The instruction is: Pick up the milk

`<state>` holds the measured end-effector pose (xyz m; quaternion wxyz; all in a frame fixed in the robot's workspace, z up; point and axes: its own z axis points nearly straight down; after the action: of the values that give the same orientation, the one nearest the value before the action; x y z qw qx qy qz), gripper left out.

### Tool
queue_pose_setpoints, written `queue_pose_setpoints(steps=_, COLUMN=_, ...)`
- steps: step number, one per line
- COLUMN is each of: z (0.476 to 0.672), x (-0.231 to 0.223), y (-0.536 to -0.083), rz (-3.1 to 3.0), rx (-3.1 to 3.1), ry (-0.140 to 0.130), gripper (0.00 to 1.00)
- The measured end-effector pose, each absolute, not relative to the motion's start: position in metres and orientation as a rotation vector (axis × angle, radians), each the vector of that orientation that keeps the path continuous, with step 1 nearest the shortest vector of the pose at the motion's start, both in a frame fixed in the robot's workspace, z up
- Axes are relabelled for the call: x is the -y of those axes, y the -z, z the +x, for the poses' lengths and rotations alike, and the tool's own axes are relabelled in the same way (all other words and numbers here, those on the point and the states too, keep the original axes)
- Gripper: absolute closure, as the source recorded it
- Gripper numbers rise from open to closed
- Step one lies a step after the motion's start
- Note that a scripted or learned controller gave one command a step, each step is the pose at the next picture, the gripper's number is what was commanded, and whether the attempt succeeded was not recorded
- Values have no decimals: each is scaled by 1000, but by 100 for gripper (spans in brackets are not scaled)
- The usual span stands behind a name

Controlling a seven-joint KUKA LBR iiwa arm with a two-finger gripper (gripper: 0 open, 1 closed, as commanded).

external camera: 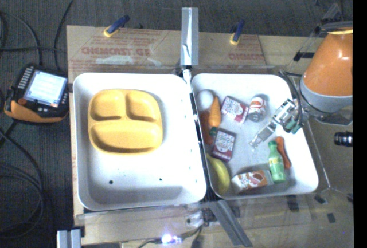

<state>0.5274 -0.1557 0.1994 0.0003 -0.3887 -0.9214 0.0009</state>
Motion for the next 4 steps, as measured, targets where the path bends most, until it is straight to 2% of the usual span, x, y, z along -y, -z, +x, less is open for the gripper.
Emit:
queue_pose_setpoints(steps=1, z=488, x=115, y=-90, rz=-1020, rx=2986, ry=1, gripper=0)
queue_pose_setpoints(steps=2, z=495, x=109, y=-90, rz=-1162, rx=2928, ry=5, gripper=0)
queue_pose_setpoints(steps=3, z=484, x=74, y=-183, rz=-1364, rx=2830, ry=-2, gripper=0)
queue_pose_setpoints(steps=4, z=490, x=83, y=-211, rz=-995, rx=2981, ry=-4, gripper=0)
